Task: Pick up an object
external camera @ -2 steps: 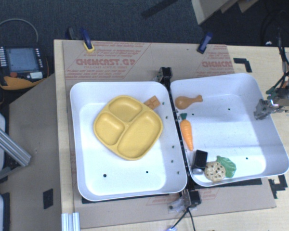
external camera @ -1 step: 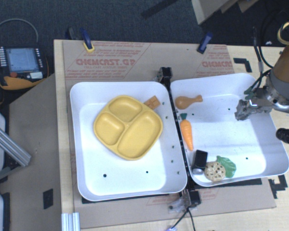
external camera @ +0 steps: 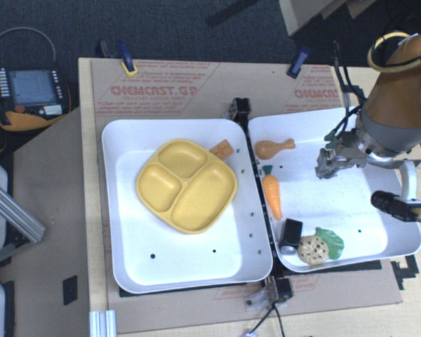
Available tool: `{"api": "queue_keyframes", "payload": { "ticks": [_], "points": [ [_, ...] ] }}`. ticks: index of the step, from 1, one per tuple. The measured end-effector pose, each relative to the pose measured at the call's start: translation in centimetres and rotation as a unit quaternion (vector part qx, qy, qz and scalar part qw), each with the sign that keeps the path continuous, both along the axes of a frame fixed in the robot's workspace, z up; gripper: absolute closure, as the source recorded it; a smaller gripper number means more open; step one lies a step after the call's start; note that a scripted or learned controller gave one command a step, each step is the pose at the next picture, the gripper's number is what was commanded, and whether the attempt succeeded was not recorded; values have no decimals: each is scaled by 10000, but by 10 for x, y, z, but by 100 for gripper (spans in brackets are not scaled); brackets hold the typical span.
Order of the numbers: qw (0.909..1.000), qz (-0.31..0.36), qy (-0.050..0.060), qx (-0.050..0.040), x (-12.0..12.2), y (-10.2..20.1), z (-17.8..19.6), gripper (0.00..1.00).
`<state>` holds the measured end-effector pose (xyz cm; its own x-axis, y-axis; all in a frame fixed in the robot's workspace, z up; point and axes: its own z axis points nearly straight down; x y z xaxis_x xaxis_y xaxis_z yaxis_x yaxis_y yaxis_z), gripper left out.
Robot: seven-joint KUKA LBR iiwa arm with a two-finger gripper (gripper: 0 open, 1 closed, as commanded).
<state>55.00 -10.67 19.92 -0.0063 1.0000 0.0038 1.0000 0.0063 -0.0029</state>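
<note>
While nothing sits between the fingers, hangs over the right bin (external camera: 379, 255) near its far edge: gripper (external camera: 328, 166), jaws apparently close together though too small and dark to judge with certainty; holds nothing visible. Nearest candidate: chicken drumstick (external camera: 274, 147), by the far left corner of the right bin, just beside the gripper. Along that bin's left edge: carrot (external camera: 271, 195); toward the near left corner: black block (external camera: 291, 232), cookie (external camera: 311, 248) and green leaf (external camera: 330, 241), crowded and touching. Left bin (external camera: 126, 209): yellow divided plate (external camera: 186, 185), brown piece (external camera: 222, 149) at its rim. Likely trouble: drumstick rolling aside; fingers striking the bin wall; two crowded pieces caught together.
</note>
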Motion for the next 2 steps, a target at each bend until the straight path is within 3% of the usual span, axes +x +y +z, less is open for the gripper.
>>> {"api": "queue_keyframes", "payload": {
  "ticks": [2],
  "points": [
    [10000, -6, -4, -7, -4, 93, 3, 100]
  ]
}}
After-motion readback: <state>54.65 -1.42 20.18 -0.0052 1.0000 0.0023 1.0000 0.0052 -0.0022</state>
